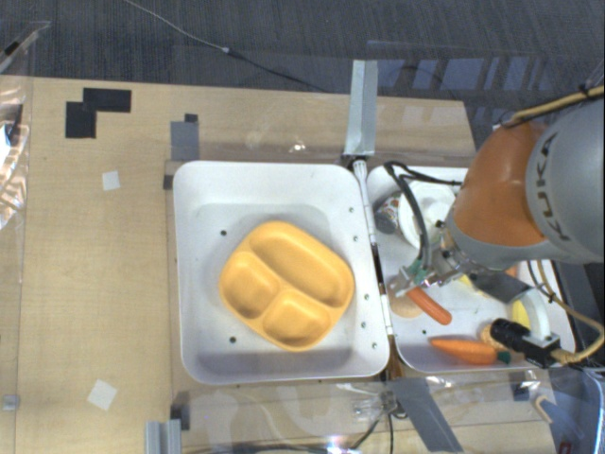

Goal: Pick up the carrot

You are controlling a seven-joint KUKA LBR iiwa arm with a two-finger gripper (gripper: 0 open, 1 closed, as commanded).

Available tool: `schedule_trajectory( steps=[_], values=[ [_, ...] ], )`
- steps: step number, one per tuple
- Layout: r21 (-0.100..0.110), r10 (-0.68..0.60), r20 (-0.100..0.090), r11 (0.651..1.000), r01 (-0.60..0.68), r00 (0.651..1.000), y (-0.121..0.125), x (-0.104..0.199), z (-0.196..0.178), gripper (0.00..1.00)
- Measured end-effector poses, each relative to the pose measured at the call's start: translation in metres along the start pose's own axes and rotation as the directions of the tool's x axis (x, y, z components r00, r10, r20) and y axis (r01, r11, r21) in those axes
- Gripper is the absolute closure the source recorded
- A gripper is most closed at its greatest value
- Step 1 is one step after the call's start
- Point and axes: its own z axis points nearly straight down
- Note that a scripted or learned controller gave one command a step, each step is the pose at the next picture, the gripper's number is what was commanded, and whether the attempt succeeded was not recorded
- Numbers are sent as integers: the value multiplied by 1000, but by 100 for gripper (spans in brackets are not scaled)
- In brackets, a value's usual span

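- Two carrots are lying in the right bin [470, 322]: a small carrot [430, 305] is sitting toward the bin's left wall, about midway along it, and a larger carrot [463, 350] is resting along the bin's near edge, well inside the near left corner.
- The gripper [416, 277] is hanging low over the left part of that bin, just beside the small carrot's upper end. Whether it is touching the carrot is not showing clearly.
- Whether the gripper is spread or closed is impossible to tell from this slant, and no carrot is visibly sitting in it.
- Judging by this, the arm is working through the approach-and-grasp step, with nothing lifted yet and the task looking unfinished.
- The small carrot is lying at a slant, so the next move is probably calling for lining up across its width, settling down around its middle, closing and then raising it straight up.
- A pale round thing [405, 304] is sitting just beside that carrot's upper end, so it is risking being nudged or caught along with it.
- The left bin [198, 253] is holding a yellow divided plate [284, 282], well apart from the work.
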Motion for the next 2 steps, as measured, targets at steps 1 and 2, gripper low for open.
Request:
schedule_trajectory(
  steps=[1,2],
  values=[
    [7,136,3,991,-136,991,-35,-78,35,100],
    [5,131,1,991,-131,991,-34,-76,34,0]
  ],
)
